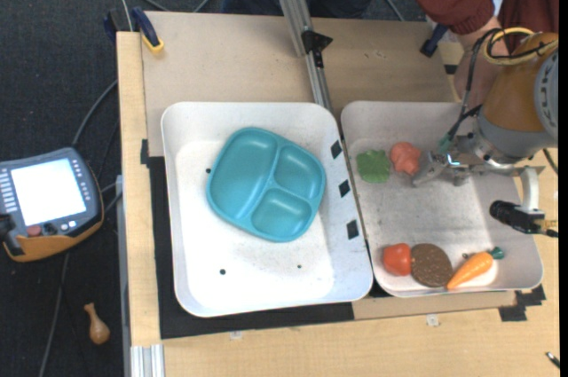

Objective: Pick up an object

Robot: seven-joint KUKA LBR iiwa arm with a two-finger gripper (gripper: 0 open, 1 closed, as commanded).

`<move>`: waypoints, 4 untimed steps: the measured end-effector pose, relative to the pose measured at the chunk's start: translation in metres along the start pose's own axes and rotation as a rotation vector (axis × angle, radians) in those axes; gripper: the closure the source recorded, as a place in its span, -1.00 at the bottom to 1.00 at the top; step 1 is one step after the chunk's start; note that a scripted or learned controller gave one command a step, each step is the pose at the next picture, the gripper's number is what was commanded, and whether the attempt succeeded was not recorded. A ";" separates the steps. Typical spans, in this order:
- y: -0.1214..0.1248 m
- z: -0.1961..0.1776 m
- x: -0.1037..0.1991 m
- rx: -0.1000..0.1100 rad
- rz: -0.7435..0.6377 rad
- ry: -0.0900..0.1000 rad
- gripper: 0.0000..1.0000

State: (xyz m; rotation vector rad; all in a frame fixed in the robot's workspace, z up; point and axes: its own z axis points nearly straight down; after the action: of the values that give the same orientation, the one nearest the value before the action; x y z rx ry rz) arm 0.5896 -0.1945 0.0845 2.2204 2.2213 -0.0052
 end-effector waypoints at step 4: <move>-0.009 -0.180 0.011 -0.008 -0.001 0.001 1.00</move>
State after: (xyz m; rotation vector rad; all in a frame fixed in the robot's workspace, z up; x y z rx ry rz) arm 0.5806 -0.1826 0.2642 2.2152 2.2195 0.0050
